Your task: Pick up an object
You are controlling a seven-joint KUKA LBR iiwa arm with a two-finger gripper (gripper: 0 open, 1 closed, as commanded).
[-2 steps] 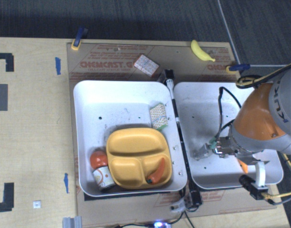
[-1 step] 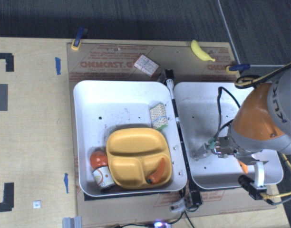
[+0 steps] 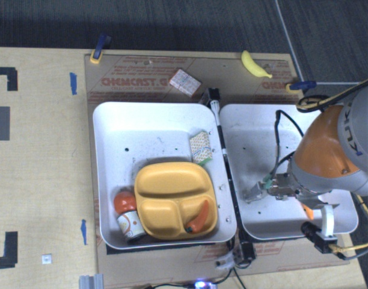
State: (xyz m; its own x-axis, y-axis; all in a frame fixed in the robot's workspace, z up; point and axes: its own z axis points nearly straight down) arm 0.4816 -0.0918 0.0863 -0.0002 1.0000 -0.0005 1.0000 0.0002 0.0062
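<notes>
My gripper [image 3: 254,192] is low inside the right bin [image 3: 250,143], near its left-centre floor, with nothing visibly held. The grey arm with its orange band [image 3: 326,149] covers the bin's right part. A small orange object [image 3: 307,211] peeks out from under the arm near the bin's front. In the left bin [image 3: 106,161] a yellow divided tray [image 3: 171,198] holds a red-orange piece [image 3: 199,217] in its front right compartment. Beside the tray lie a red ball [image 3: 124,202], a small can [image 3: 130,224] and a patterned packet [image 3: 200,146].
A yellow banana [image 3: 255,65] and a small patterned box [image 3: 184,82] lie on the cardboard behind the bins. Blue clamps hold the board's corners. Cables run over the right bin's back edge.
</notes>
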